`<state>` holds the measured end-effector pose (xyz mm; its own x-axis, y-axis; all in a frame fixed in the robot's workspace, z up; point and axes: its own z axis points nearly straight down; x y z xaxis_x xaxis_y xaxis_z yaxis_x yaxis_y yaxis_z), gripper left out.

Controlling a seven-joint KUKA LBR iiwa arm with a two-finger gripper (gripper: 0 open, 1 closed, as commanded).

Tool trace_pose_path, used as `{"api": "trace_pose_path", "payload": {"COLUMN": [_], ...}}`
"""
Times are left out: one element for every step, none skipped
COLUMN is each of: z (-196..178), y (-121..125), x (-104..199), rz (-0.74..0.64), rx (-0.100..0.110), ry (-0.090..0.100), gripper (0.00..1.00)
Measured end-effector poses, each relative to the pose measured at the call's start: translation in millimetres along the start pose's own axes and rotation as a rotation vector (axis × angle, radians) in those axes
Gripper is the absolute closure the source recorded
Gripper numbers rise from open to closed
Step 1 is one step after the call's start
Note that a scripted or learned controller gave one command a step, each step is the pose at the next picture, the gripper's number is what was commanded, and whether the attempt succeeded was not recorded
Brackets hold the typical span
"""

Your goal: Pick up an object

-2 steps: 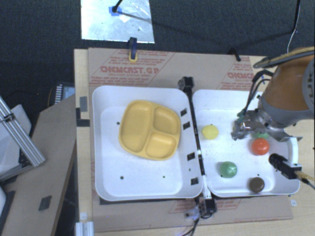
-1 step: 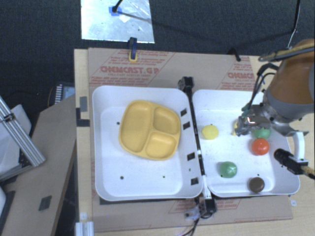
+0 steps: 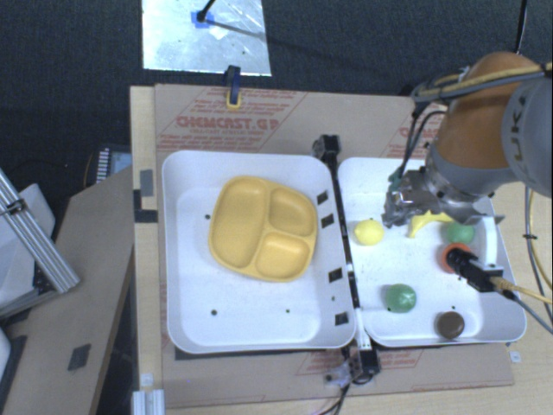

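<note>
Toys lie in the right bin (image 3: 510, 318), on the right side of the picture. You can see a little yellow ball (image 3: 369, 233) near the middle of that bin, close to the wall between the two bins. A yellow banana shape (image 3: 425, 224) lies just right of it, with a light green lump (image 3: 460, 233) beside that. An orange thing (image 3: 451, 256) sits a bit lower. A green ball (image 3: 400, 297) and a brown round piece (image 3: 449, 324) sit near the bottom edge.

The left bin (image 3: 186, 318) holds a yellow tray (image 3: 262, 227) with three dips in it.

The pincer (image 3: 397, 204) hangs just above and right of the yellow ball, near the banana shape. You cannot tell if it is apart or together; nothing shows in it.

The yellow ball looks small, light and smooth, so it may roll or slip. Grab it across its middle, from straight above
</note>
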<state>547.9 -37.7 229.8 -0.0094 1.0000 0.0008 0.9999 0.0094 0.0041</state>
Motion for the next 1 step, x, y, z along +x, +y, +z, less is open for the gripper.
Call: {"api": "trace_pose_path", "payload": {"z": [11.4], "y": [5.0], "x": [49.8], "rz": [0.000], "rx": [0.004], "ry": [0.001], "gripper": [1.00]}}
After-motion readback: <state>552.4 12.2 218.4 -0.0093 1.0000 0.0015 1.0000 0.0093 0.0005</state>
